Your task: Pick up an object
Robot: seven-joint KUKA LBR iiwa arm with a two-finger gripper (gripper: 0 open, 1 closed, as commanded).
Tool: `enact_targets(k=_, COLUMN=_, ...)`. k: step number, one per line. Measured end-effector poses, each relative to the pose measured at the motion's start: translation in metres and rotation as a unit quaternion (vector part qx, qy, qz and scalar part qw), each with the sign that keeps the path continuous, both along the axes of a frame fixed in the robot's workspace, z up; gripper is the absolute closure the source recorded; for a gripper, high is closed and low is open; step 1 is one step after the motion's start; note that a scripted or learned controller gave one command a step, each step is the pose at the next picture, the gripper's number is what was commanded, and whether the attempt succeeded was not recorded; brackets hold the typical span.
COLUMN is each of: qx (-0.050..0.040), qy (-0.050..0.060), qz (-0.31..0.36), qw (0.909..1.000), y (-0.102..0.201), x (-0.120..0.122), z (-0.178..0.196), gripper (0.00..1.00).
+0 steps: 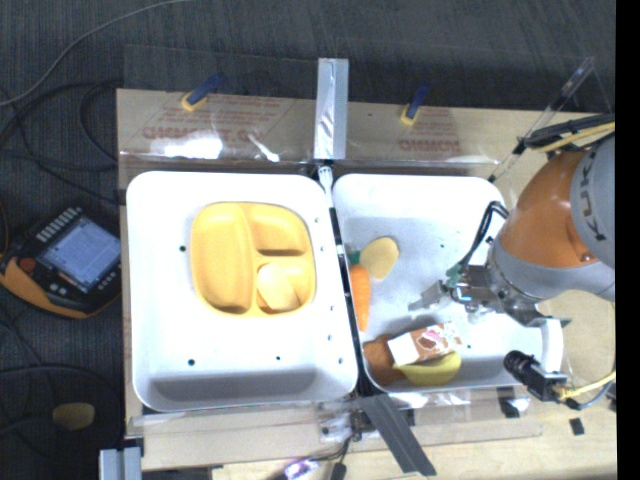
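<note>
The big grey and orange robot arm [560, 233] was cut off by the right edge. It hid its own gripper, so the fingers could not be seen. A small white carton [425, 345] covered part of the yellow banana [432, 370] and a brown thing [376, 354].

you have the counter [560, 388] under two white bins | left bin [160, 368] holds a yellow divided tray [250, 256] | two blue-yellow clips [203, 90] on the clear sheet at the back | orange handheld pendant [62, 263] lies on the floor, left
</note>
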State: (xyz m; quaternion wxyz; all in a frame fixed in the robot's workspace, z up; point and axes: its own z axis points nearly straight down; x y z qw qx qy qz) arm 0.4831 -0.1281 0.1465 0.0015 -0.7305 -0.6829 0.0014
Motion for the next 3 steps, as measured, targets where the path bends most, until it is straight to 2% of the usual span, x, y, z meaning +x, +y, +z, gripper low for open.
enact_targets(k=1, qx=-0.0008, qy=-0.006, qz=0.005, qw=1.0000, y=-0.009, x=0.003, z=-0.058, gripper=0.00)
enact_targets(k=2, qx=-0.0005, qy=-0.008, qz=0.005, qw=1.0000, y=-0.009, x=0.005, z=-0.048, gripper=1.00)
enact_targets(k=3, qx=-0.0002, qy=-0.007, qz=0.005, qw=1.0000, y=-0.009, x=0.005, z=-0.048, gripper=0.00)
